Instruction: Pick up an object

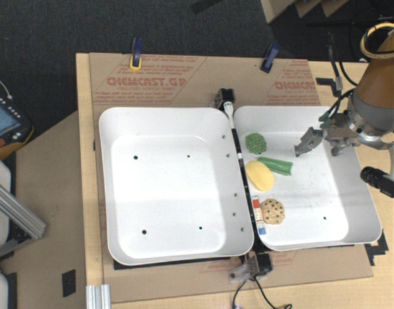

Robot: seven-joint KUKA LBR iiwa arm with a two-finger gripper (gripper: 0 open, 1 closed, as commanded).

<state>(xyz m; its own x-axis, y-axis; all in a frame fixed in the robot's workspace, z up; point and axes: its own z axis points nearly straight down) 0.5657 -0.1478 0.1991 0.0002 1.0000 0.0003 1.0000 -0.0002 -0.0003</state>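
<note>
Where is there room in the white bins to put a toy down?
The left bin has bare floor wall to wall. The right bin is crowded along its left wall by the lemon and cookie; its lower right is bare.

You see the grey two-finger gripper (319, 143) hovering over the right-hand shallow white bin (351, 230), nothing between its fingers. Left of the gripper lie a green bumpy ball (255, 142), a green elongated pod (277, 166), a yellow oval lump (260, 176) and a tan speckled round cookie (272, 211).
</note>
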